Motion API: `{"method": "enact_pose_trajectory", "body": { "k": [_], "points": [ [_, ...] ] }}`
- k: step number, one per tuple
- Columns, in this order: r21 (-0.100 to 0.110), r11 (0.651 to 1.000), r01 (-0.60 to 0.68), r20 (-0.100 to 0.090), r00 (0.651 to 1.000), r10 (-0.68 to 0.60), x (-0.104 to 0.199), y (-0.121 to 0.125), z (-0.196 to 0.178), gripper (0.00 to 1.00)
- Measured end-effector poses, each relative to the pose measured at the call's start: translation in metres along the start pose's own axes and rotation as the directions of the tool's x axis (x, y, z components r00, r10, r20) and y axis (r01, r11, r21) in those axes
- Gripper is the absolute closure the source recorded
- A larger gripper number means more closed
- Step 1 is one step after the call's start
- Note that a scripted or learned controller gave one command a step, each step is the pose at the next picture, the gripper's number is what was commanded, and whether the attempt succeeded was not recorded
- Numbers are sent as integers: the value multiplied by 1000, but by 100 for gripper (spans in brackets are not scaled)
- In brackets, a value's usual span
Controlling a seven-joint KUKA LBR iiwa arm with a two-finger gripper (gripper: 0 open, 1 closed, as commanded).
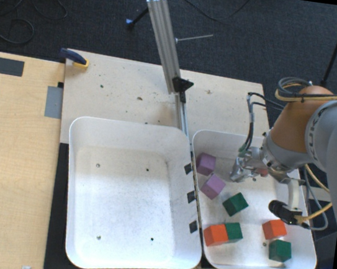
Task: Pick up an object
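Purple, green and orange cubes all sit in the right-hand shallow white bin (306, 261); nothing lifted yet. Two-finger gripper (242, 171) hangs low over that bin's upper middle, near the purple cube pair: one small purple cube (206, 163) by the divider, a second purple cube (214, 186) just below it. Dark green cube (235, 203) sits right under the tool. Jaw state: can't tell from this angle. No block seen between them. Grasp and lift both remain, I'd judge.

No text, label, brand, number or sign can be read on the bench (8, 157), the bins (134, 133) or the blocks (235, 204).
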State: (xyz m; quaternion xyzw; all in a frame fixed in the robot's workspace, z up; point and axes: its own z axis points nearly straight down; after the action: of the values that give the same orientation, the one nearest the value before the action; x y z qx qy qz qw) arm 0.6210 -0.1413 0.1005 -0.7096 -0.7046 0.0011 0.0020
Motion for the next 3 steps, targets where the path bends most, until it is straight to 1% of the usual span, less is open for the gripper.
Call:
{"method": "enact_pose_trajectory", "body": {
  "k": [1, 2, 3],
  "points": [
    [-6, 1000, 0, 1, 1000, 0, 2, -5, -45, 100],
    [-7, 1000, 2, 2, 1000, -2, 5, -14, -96, 100],
    [-9, 1000, 9, 2, 1000, -9, 12, -8, -154, 100]
  ]
}}
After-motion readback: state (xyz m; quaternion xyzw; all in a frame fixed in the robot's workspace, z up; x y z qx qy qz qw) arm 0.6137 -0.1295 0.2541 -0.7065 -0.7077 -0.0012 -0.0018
